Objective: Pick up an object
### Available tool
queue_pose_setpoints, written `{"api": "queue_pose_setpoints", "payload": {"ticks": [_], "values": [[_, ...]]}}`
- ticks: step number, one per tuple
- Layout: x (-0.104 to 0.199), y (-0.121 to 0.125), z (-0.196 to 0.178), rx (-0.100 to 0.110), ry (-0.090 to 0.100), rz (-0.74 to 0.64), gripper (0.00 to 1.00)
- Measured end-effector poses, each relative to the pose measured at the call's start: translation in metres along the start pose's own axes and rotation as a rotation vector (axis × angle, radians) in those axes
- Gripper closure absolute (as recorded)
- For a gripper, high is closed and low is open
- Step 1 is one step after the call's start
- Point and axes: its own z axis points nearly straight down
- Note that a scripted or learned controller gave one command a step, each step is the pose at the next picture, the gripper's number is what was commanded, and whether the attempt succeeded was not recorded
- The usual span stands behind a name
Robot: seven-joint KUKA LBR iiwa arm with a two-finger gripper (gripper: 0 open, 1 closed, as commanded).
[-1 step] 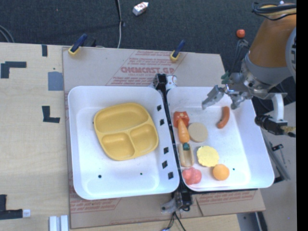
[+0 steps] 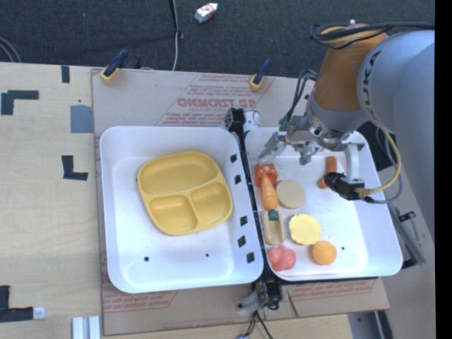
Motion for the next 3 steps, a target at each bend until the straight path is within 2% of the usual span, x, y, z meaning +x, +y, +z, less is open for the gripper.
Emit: {"api": "queue_pose_setpoints", "payload": {"ticks": [1,2,3], "values": [[-0.031,-0.048,0.067,0.006,-0.001,0.008,0.0],[-0.047,0.038,0.091,-0.015,-0.003,0.001,0.0],[-0.032,0.043,0.094,-0.005,0.0,0.003,0.0]]}}
